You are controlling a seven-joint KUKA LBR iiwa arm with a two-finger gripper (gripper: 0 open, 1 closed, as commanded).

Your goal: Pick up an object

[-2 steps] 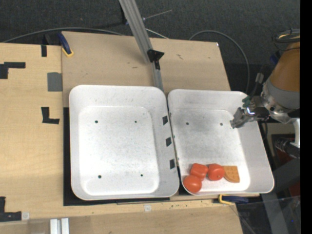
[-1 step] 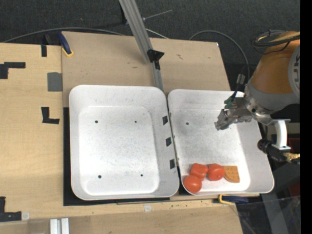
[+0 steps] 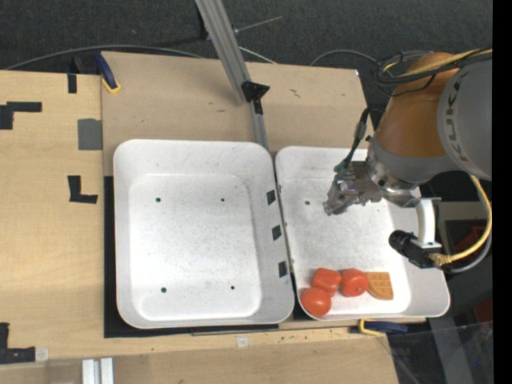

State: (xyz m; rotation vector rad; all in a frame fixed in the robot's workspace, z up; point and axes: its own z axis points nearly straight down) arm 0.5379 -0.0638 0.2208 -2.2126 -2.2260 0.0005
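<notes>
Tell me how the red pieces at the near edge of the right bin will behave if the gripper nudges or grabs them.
The red pieces look rounded and smooth, so they may roll or slip from the fingers. They sit bunched against the right bin's near wall beside the orange waffle piece, so a push would probably jam them there. The gripper hovers well behind them.

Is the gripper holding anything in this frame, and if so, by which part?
Nothing is held. The gripper hangs over bare floor of the right bin, apart from the red pieces and the orange waffle-like piece at the bin's near edge.
</notes>
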